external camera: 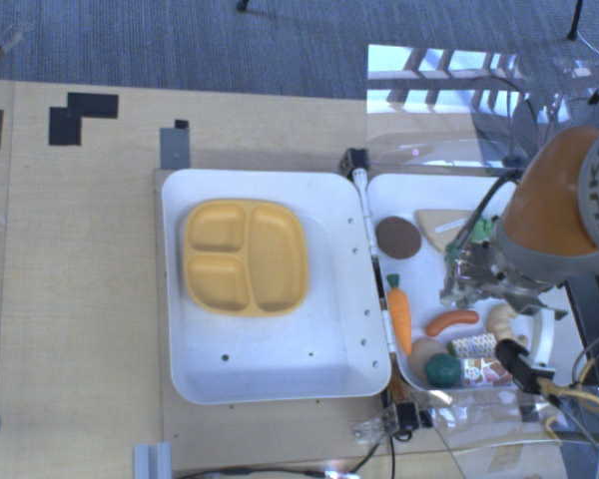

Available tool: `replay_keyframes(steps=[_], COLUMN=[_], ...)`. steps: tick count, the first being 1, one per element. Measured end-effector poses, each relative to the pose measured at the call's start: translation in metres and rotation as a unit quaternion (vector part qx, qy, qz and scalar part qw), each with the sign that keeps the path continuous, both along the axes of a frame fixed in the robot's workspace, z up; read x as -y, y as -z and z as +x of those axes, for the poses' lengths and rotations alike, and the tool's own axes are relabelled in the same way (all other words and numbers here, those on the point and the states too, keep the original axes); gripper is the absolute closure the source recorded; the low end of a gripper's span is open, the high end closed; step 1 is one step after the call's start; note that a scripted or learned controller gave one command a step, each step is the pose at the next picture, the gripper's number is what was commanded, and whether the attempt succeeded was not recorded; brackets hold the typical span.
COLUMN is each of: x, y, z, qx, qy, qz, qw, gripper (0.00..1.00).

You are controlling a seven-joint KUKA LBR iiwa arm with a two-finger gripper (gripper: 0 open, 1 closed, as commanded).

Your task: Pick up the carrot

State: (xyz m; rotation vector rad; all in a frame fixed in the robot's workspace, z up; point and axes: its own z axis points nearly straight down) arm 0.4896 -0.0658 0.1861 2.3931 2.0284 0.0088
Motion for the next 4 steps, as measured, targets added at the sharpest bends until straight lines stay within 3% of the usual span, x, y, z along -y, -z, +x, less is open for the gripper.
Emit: replay_keyframes(steps=[1, 2, 3, 4], x=[0.0, 0.034, 0.03, 0.0], y=[0.001, 0.095, 0.085, 0.0], z=[-0.001, 0.016, 0.018, 0.016], qx=[-0.001, 0.009, 0.011, -0.001], qy=[0.0, -0.103, -0.103, 0.137], qz=[-0.0002, -0.004, -0.0021, 0.0012], qw=[1.0, 0.9947, 0.9946, 0.9906], gripper=[0.0, 0.0, 1.0, 1.0])
